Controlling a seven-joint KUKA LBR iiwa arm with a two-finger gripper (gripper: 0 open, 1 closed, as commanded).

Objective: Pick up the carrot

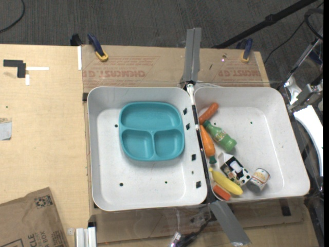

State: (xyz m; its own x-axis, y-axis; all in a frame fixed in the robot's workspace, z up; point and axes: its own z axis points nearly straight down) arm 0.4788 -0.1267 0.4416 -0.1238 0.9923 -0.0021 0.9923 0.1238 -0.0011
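Note:
The carrot (207, 141) is a slim orange piece with a green top. It lies along the left wall of the right bin (272, 138), pointing toward the front. A second orange piece (208, 111) rests slanted just behind it, near the bin's back left corner. A green bottle (222, 137) touches the carrot's right side.
The right bin also holds a yellow banana (227, 182), a black and white box (235, 170), a small can (259, 179) and a red piece (221, 192) at the front left. A teal divided plate (152, 130) sits in the left bin (103, 179). Grey and white hardware (306, 104) stands past the right bin's right rim.

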